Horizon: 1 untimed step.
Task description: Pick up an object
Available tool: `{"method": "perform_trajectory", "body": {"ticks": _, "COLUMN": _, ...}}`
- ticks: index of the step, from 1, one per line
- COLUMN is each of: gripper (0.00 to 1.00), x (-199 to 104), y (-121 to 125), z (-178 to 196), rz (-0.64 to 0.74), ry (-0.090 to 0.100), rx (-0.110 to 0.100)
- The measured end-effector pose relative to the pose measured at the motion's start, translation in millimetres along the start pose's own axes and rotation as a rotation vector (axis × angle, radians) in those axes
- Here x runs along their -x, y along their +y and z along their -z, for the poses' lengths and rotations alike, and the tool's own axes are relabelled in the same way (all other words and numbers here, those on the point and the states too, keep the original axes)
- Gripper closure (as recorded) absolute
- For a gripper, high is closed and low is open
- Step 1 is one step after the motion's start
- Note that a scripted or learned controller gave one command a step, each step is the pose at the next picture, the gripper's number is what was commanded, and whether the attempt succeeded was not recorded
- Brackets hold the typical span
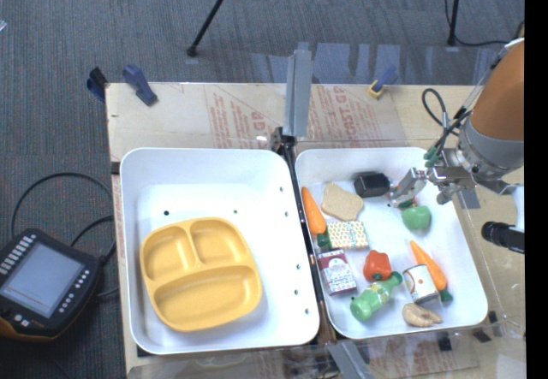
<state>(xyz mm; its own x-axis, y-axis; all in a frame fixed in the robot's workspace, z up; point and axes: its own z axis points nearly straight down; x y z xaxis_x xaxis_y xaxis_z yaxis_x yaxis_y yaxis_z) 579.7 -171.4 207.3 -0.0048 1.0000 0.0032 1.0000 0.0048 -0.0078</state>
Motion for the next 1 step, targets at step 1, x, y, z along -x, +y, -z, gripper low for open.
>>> {"method": "perform_trajectory", "body": {"ticks": 1, "gripper": 0.00, "x": 34.8, "y": -54.6, "z": -108.1, "rz": -0.054, "ry": 0.003, "rx": -0.010}}
